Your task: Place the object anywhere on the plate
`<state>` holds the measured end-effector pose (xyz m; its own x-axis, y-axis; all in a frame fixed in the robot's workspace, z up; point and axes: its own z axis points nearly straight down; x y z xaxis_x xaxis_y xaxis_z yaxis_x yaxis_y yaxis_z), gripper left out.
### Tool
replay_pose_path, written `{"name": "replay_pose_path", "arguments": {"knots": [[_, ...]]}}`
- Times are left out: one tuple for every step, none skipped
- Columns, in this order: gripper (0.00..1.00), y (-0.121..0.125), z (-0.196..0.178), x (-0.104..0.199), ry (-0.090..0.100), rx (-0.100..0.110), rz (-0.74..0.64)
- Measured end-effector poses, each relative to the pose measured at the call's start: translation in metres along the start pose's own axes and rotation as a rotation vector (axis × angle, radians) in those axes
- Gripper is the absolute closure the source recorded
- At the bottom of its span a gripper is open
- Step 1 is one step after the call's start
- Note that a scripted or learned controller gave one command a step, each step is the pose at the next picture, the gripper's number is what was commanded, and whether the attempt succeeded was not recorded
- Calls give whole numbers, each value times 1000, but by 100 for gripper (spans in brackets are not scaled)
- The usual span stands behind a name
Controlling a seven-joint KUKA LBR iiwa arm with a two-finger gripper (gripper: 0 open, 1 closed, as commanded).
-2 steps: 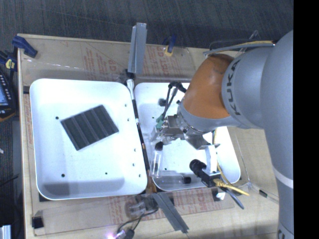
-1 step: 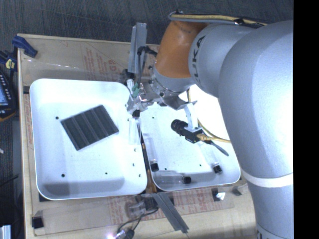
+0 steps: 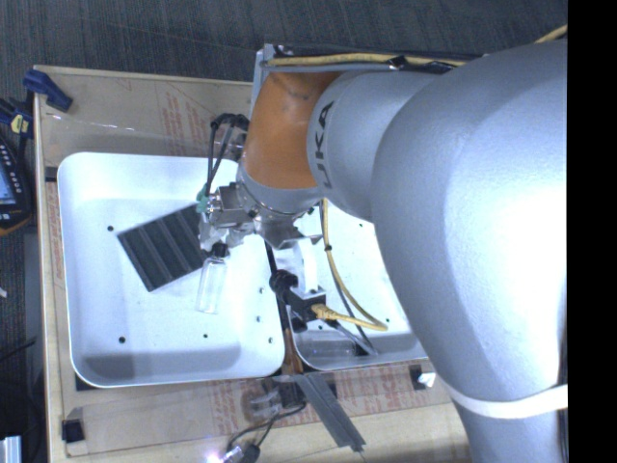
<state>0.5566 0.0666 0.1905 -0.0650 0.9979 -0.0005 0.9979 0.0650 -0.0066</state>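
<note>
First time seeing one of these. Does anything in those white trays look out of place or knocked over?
Nothing looks broken or spilled. A clear bottle lies on its side in the left bin, beside a dark ribbed plate set askew to the bin's walls.

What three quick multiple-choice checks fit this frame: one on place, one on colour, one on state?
1. Where does the ridged plate lie?
A. In the left bin
B. On the floor
C. On top of the arm

2. What colour is the plate?
A. Bright yellow
B. Dark grey
C. Red

3. How does the clear bottle stand in relation to the plate?
A. Standing on the plate's centre
B. Lying in the bin beside the plate's right edge
C. Outside both bins

Answers:
1. A, it rests on the floor of the left bin.
2. B, its ribs read dark grey against white.
3. B, it lies on the bin floor just below the gripper.
</note>
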Motion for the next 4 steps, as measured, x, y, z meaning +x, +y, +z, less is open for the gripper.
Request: {"name": "replay_pose_path", "arguments": {"knots": [[100,-67,27,58,-1,1,67],[100,-32,16,37,0,-3,336],[100,-6,0,-9,1,-2,443],[100,-56,74,49,0,2,512]]}}
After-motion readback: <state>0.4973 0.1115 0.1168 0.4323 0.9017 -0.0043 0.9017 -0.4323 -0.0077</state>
